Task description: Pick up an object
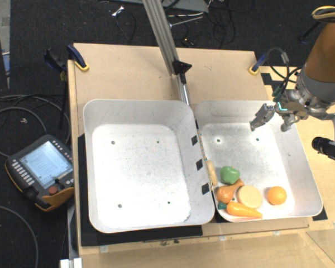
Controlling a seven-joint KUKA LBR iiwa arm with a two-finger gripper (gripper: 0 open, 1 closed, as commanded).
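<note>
White bins sit side by side on a tan wooden bench [134,71]. The left bin [139,163] has a bare speckled floor. The right bin [257,161] has toy food heaped in its near corner, close to the wall between the bins.

In the heap, a green pepper [230,175] lies at the top. Just under it is a brown pear [226,193]. A pale round disc [249,196] touches the pear on its right. A carrot [243,209] lies along the near rim, just below the disc. An orange ball [277,195] sits a little apart, to the right of the disc. A thin wooden stick [211,172] lies along the wall between the bins, next to the pepper.

The arm [324,60] comes in from the right. Its hand [274,117] hangs over the far right part of the right bin, well apart from the food. Its two fingers are spread, and nothing is between them.

A silver pole [162,29] slants across the far side of the bench. On the dark floor to the left lies a control pad [42,172] with a lit screen.
</note>
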